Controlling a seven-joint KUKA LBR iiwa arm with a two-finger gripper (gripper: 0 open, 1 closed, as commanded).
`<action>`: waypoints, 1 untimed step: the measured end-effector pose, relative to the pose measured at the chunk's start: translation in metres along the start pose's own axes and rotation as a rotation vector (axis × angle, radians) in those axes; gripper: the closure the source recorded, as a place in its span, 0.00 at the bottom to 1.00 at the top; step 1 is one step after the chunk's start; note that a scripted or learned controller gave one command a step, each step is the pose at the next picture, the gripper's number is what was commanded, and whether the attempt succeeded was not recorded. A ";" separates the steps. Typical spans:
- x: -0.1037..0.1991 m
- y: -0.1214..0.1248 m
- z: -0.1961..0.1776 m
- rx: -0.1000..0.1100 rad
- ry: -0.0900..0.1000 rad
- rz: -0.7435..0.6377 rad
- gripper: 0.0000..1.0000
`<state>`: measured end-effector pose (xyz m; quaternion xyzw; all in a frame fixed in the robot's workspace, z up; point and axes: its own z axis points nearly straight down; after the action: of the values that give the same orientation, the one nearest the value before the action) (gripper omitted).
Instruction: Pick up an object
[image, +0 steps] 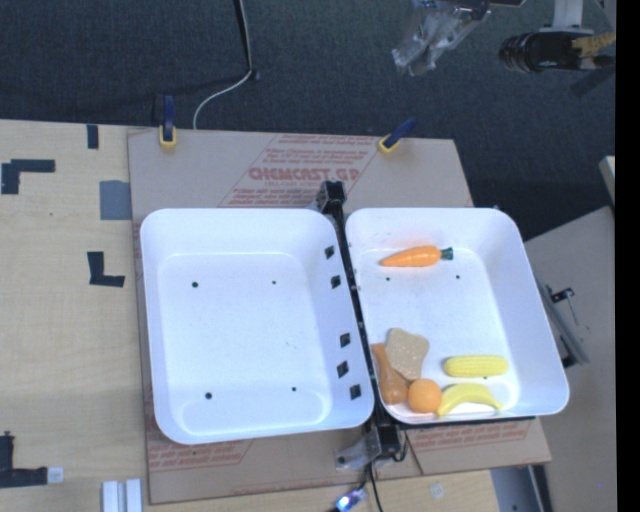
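Hovering gripper (428, 45) well beyond right bin (505, 232); carrot (412, 257) apart

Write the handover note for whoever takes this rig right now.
Gripper: raised above the bench's far edge, blurred, holding nothing visible.
Right white bin: orange toy carrot near the far wall; tan bread slice, brown sausage-like piece, round orange fruit, yellow corn cob and yellow banana clustered at the near end.
Done: nothing picked.
Left: descend, grasp one item.
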<state>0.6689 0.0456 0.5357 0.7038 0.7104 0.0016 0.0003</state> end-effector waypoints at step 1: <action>0.076 0.000 0.002 0.003 -0.001 0.002 1.00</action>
<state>0.6680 0.1217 0.5341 0.7044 0.7098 0.0002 -0.0006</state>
